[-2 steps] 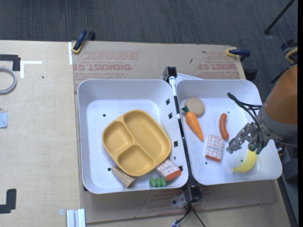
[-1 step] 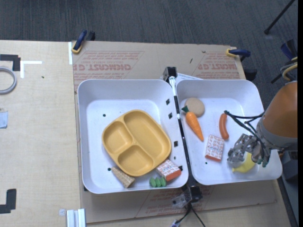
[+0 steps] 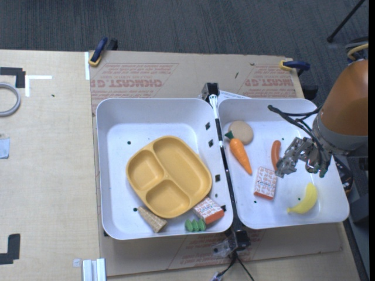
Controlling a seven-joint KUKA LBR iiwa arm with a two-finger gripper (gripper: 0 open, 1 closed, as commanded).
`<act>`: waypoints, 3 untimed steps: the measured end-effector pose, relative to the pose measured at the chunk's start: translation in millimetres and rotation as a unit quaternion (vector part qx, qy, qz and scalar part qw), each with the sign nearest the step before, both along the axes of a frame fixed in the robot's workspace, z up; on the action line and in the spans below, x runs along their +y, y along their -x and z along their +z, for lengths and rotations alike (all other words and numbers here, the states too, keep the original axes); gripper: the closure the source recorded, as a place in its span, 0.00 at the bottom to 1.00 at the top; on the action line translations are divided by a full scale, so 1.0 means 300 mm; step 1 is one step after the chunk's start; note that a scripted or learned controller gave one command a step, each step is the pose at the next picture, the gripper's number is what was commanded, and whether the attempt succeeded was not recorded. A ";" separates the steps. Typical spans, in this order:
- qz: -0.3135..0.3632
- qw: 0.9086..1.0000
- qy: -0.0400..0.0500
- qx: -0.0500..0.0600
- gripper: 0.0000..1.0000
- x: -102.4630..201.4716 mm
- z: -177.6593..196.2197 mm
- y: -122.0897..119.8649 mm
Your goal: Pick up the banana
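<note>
Where gripper [image 3: 300, 158] hovers, banana [image 3: 304, 199] just below

Bright even light, soft shadows, sharp focus.

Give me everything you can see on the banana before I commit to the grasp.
The banana is small, bright yellow and smooth, likely a plastic toy. It lies flat and curved in the right bin, near its front right corner, one tip pointing up toward the end effector, the other toward the bin's front. Nothing touches it but the bin floor; the end effector sits above and apart from it in the image, and the small printed carton lies to its left.
</note>
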State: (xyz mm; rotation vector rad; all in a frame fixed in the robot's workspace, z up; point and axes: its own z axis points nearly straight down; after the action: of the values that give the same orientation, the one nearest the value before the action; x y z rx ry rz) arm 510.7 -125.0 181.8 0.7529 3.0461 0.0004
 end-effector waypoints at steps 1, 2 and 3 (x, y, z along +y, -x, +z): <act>0.000 1.000 0.000 0.000 0.00 0.000 0.000 0.000; 0.055 0.999 0.000 0.001 0.00 -0.138 -0.152 0.108; 0.216 0.976 0.000 0.002 0.00 -0.165 -0.298 0.109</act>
State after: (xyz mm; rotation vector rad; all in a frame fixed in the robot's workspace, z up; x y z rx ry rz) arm 477.9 -174.5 92.3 0.0764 3.1400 0.0009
